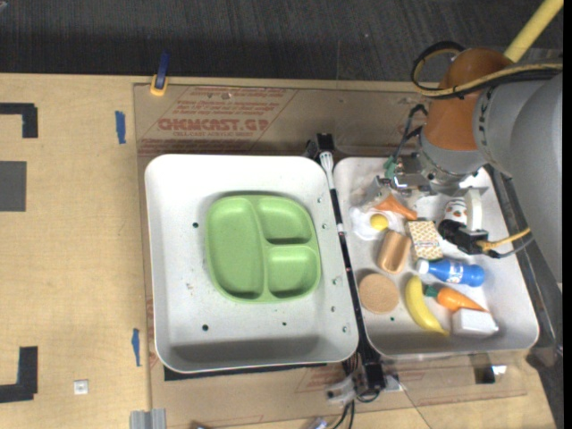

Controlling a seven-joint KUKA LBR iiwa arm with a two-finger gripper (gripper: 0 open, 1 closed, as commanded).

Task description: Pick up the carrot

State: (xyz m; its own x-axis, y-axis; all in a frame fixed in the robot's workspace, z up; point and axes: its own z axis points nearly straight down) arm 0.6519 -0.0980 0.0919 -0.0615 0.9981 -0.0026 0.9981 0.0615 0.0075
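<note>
Carrot (462,299), a small orange cone w/ a green stub, lies near the front of the right-hand shallow white plastic bin (527,320), just beside a blue-and-white bottle (454,273) and a white block (475,323), w/ a yellow banana (421,304) close on its left. We see the grey arm's two-finger gripper (399,182) hanging at the far end of that same bin, well apart from the carrot, over a second orange piece (393,208) beside a fried-egg toy (365,224). We can't tell how the gripper is set; the wrist hides it.

Risk, as we judge it: the orange piece under the tool looks carrot-like, so the program could go for the wrong item. The real carrot sits hemmed in by bottle, block and banana, so a descent there may nudge neighbours or pinch two things at once. A tan cylinder (391,251), a patterned cracker (424,237) and a round brown disc (378,293) crowd the middle. The left bin (170,239) holds a green divided plate (232,248).
</note>
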